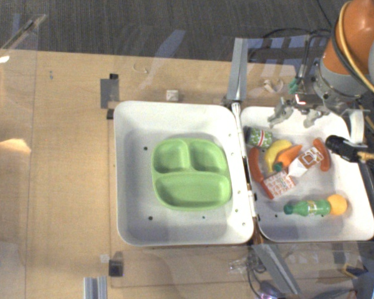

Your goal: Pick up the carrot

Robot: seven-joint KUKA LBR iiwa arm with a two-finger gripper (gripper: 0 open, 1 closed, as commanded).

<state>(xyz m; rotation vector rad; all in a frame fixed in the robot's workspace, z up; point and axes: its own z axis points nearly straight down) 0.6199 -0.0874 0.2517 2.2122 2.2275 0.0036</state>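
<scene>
The pale wooden counter (50, 167) spreads wide across the view, and on it sit two shallow white bins side by side. The left bin (128, 167) holds a green divided plate (191, 173), three compartments, lying flat near its middle. The right bin (355, 223) is the busy one, with the clutter bunched in its left half and middle. Over its far edge hangs the arm (361, 36), grey with that big orange band, reaching in from the right, and below it the jaws (295, 112) hover spread wide apart, one finger out to the left and one to the right, gripping nothing, above the far rim of the bin. Down in the pile, a red sausage (255, 165) lies along the left wall, a yellow banana (277, 152) curls just beside it, and there is the carrot (289, 155), orange, tilted, resting against the banana's right side and touching a small white carton (308, 159). A second red-and-white carton (278, 184) lies just below. Another sausage (321, 154) sits right of the white carton. Nearer the front, a green bottle (307, 208) lies on its side, with an orange (338, 204) touching its right end. At the far left corner, a small green can (259, 136).
</scene>
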